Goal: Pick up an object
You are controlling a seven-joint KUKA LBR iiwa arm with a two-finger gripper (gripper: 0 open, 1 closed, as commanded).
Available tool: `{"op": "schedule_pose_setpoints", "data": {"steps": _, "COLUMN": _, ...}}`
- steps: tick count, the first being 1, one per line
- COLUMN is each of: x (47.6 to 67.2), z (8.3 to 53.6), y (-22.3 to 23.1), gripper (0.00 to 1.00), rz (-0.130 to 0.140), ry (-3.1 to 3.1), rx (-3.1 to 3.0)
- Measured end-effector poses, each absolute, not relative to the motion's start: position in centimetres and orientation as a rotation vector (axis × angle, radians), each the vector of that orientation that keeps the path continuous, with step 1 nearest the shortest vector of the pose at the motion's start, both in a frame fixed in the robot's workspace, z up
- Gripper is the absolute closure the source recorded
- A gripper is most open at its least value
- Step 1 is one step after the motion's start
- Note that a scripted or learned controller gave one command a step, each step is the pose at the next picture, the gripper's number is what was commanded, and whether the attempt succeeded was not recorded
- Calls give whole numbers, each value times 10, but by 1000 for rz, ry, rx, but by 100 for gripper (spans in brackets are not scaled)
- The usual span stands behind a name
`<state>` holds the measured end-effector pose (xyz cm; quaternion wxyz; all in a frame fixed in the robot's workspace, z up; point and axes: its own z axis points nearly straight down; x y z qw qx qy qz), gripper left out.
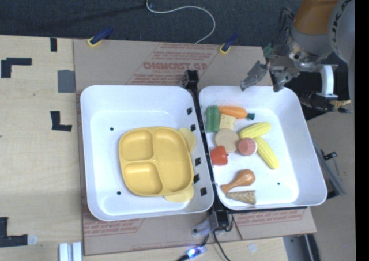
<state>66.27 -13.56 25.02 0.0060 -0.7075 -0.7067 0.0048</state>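
Note:
The right bin (291, 107) holds several toy foods: an orange carrot (233, 112), a green vegetable (213, 118), two yellow corn cobs (255, 130) (267, 152), a pink round piece (247, 147), a beige disc (226, 138), a red piece (218, 155), a brown drumstick (238, 180) and a tan wedge (242, 197). My gripper (264, 79) hangs open above the far rim of the right bin, with nothing between its fingers. It is up and to the right of the carrot.
The left bin (98, 104) carries a yellow divided tray (155, 160) over a yellow plate. Both bins rest on cardboard (155, 61). A white cable (190, 9) loops on the dark surface behind. Black clips run along the seam between the bins.

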Motion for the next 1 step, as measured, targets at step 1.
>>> {"op": "schedule_pose_setpoints", "data": {"steps": 1, "x": 665, "z": 259, "y": -135, "gripper": 0, "rz": 2, "ry": -2223, "rx": -2219}}
